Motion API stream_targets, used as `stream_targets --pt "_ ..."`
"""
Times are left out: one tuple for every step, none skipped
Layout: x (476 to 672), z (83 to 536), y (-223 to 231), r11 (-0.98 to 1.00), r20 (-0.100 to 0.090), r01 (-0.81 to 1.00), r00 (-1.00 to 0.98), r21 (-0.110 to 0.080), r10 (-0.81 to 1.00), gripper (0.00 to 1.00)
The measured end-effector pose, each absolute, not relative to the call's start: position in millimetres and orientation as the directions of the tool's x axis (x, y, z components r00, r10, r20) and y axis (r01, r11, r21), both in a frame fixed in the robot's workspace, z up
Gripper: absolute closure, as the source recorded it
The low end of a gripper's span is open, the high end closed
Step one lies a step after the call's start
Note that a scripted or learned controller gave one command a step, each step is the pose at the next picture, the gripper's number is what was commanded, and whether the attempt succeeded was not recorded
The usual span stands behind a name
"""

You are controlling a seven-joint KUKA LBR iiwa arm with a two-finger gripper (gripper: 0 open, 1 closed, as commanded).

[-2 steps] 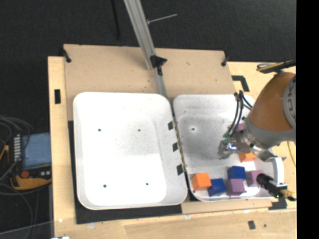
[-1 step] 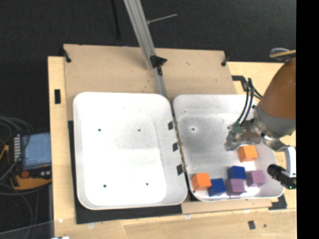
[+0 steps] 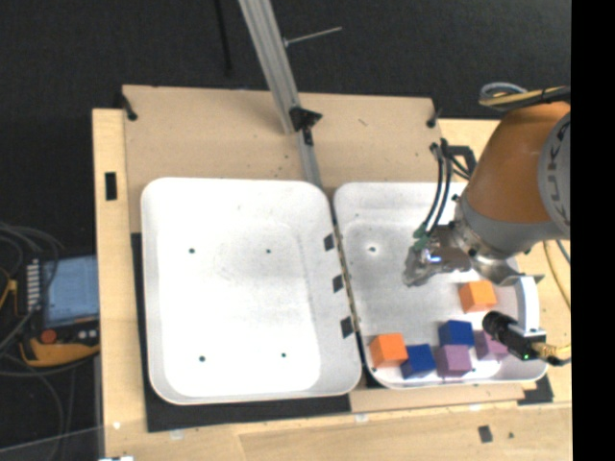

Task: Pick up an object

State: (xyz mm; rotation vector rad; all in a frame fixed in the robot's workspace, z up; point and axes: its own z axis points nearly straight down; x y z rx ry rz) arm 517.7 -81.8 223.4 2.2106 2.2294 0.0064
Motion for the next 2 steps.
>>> stream_targets --pt "505.7 225 -28 0.008 0.002 1.0 -0.008 0.001 1.0 1.0" --pt "505.2 219 26 0.007 0.002 1.0 -0.007 -0.002 1.0 1.0"
